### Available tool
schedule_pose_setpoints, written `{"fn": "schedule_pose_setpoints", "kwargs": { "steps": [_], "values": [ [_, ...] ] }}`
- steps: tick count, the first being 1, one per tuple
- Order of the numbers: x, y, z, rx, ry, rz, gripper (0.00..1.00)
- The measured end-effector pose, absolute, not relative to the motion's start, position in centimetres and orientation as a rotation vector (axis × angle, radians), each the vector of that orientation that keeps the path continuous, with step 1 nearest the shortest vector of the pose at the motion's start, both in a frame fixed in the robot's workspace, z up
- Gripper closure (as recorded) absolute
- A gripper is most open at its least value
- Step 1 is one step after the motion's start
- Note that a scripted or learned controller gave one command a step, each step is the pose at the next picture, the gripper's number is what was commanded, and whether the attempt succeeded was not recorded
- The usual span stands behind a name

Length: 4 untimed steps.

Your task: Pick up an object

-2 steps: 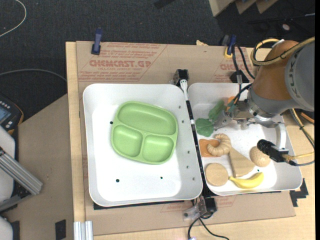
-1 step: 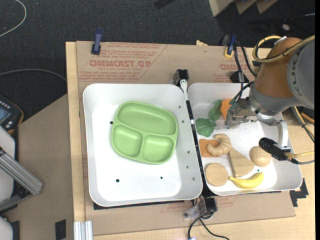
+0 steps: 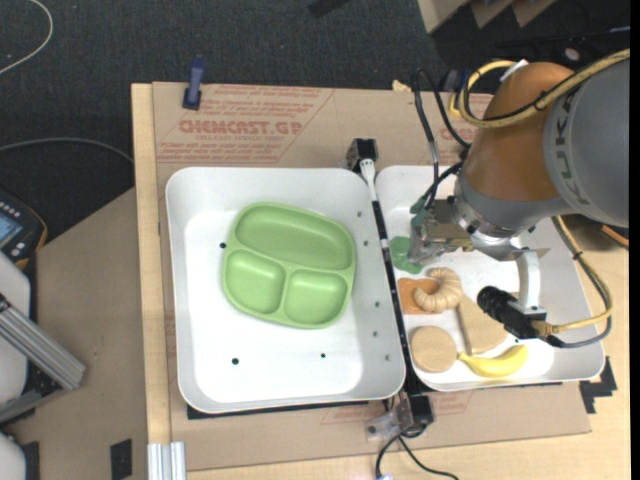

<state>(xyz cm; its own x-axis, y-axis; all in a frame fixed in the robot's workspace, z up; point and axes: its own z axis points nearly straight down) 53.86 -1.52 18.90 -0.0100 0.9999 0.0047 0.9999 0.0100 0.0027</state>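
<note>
Tool (image 3: 432, 236) is hanging low over the right bin (image 3: 575, 268), at about nine o'clock in it; I cannot tell how it is set. I am seeing a green piece (image 3: 404, 253) just beside it, a curled shrimp-like toy (image 3: 437, 290), a tan disc (image 3: 433, 349) and a banana (image 3: 494, 363) toward six o'clock. I am worrying that the crowded toys could be nudged aside, or the bin wall clipped.

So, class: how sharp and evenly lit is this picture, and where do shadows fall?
Camera view: soft, even light, slightly grainy; faint shadow under the green tray on the left bin; the arm darkens the right bin; no strong glare on the banana.
</note>
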Motion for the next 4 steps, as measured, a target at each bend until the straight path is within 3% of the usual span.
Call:
{"fn": "schedule_pose_setpoints", "kwargs": {
  "steps": [1, 2, 3, 4],
  "values": [
    [50.2, 1.5, 23.6, -2.217, -2.227, -0.005, 1.0],
    [48.0, 1.5, 39.8, -2.227, -2.233, -0.025, 1.0],
    [47.9, -0.5, 32.3, -2.221, -2.213, 0.01, 1.0],
    [47.9, 9.5, 31.2, -2.205, -2.23, 0.002, 1.0]
  ]
}}
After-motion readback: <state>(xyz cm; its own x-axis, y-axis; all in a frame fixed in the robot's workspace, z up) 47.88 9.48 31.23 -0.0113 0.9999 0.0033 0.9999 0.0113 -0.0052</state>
